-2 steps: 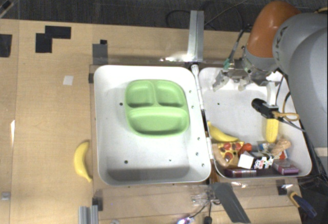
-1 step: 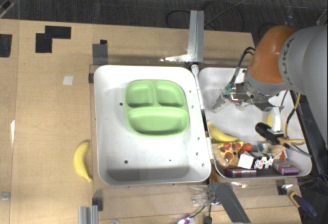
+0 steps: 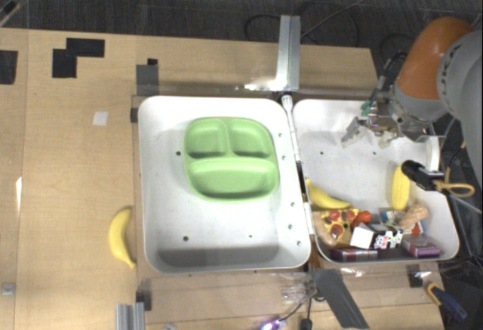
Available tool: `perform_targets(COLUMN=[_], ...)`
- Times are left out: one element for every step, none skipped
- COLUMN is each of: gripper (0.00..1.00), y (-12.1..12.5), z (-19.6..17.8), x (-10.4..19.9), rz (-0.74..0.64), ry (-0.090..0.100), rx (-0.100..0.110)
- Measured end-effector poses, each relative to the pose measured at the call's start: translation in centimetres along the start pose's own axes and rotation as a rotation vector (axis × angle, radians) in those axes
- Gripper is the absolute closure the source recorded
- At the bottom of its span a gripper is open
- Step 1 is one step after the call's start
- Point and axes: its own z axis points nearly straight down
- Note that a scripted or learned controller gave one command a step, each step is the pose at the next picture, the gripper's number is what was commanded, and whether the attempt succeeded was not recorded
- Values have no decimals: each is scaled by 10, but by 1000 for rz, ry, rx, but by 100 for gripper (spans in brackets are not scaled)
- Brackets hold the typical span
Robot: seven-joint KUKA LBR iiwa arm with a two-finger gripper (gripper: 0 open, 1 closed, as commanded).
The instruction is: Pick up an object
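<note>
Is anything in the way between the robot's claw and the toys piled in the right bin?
Nothing visible blocks it. The gripper hovers over bare white floor at the back of the right bin; the toy pile lies along the front edge, with open floor between.

The arm [image 3: 441, 72] is cut off at the right edge; small items [image 3: 373, 234] heaped in the right bin [image 3: 332, 162] are indistinct.
</note>
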Motion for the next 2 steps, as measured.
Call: perform_targets(gripper=[0, 0], y=[-13, -73], z=[-28, 14], x=[-9, -24], rz=[309, -82], ry=[0, 5], rx=[1, -7])
